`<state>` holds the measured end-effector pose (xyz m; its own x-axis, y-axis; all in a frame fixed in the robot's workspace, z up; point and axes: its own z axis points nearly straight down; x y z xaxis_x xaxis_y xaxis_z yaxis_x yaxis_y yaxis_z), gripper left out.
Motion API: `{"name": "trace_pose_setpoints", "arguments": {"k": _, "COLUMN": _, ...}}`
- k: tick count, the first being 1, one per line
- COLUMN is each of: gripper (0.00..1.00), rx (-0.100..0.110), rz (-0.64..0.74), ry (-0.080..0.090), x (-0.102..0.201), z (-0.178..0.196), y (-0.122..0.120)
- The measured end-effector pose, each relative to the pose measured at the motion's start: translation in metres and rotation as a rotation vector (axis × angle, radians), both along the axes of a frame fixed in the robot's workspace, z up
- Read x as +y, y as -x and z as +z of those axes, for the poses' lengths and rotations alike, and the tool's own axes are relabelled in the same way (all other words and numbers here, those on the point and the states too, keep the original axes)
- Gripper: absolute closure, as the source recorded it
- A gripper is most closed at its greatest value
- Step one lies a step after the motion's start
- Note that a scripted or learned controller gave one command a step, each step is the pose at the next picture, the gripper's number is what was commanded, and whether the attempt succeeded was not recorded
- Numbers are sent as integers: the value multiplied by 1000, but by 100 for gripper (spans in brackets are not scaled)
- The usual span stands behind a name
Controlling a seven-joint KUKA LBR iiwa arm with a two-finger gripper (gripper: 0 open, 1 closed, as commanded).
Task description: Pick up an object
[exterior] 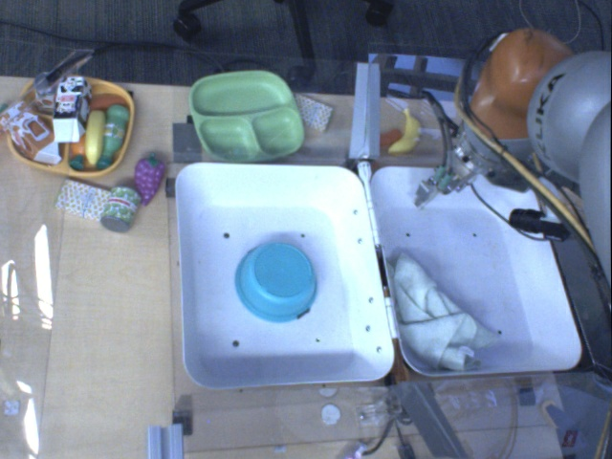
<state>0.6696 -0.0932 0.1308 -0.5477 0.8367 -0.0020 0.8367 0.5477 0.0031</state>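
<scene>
A blue bowl [277,281] lies upside down in the middle of the left white bin [206,352]. A crumpled white cloth [432,314] rests in the near left part of the right white bin [535,304]. My gripper [424,195] hangs over the far left corner of the right bin, well above and behind the cloth, with nothing visibly held. The grey arm with its orange band [507,65] reaches in from the right.
Behind the bins stand a green divided tray [244,113] and a toy banana [409,132]. On the wooden bench at the left are a yellow bowl of toy food [72,127], purple grapes [148,175] and a small can [120,208]. Cables [535,223] trail over the right bin.
</scene>
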Motion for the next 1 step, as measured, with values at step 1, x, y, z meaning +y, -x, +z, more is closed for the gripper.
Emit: {"name": "trace_pose_setpoints", "arguments": {"k": 1, "gripper": 100, "rx": -4, "rz": -48, "ry": 0, "x": -6, "z": 55, "y": 20}}
